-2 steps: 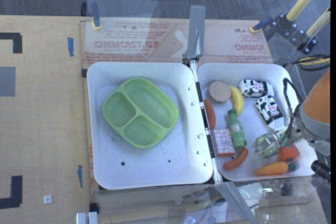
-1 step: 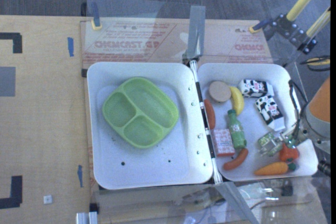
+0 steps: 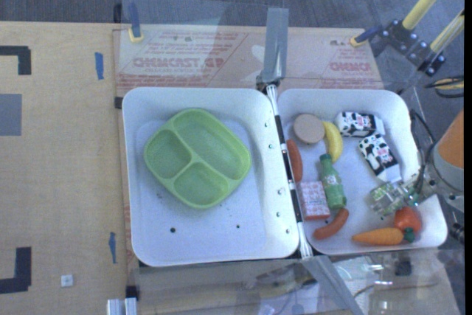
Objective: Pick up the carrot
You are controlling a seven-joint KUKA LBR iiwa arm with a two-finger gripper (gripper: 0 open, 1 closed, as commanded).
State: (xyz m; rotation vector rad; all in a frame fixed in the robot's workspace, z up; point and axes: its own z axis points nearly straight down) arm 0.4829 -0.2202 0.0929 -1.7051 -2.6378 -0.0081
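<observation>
Right bin | carrot front edge | tomato touching | sausage beside

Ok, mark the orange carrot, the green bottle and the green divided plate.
Orange toy carrot (image 3: 377, 236), camera view, middle of its body.
Green plastic bottle (image 3: 332, 184), camera view, its labelled middle.
Light green divided plate (image 3: 198, 156), camera view, the ridge where its compartments meet.

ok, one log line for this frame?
task: pick up carrot | gripper: low in right bin, near corner, above carrot | carrot: lying on bin floor, not held | left bin: green plate
</observation>
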